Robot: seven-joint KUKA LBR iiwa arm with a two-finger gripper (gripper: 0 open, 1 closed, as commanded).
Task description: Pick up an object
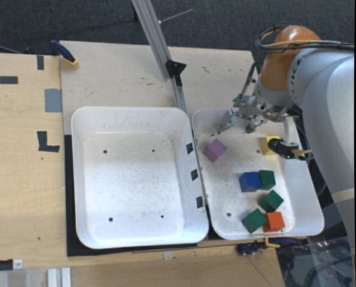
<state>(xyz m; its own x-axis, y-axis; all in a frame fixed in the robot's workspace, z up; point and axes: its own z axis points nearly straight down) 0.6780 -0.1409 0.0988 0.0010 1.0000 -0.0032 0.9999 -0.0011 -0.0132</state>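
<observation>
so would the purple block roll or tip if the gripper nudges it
Probably neither: the purple block looks like a flat-faced cube, so it should slide on the right bin's smooth floor. It looks rigid. It lies apart from the other blocks, so little would stop it.

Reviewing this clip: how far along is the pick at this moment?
Early stage. Done: the arm has reached over the right bin, with the gripper near its far end. In hand: nothing visible between the fingers. Left: the whole grasp and lift. The purple block, yellow block, blue block, three green blocks and orange block all lie on the bin floor.
</observation>
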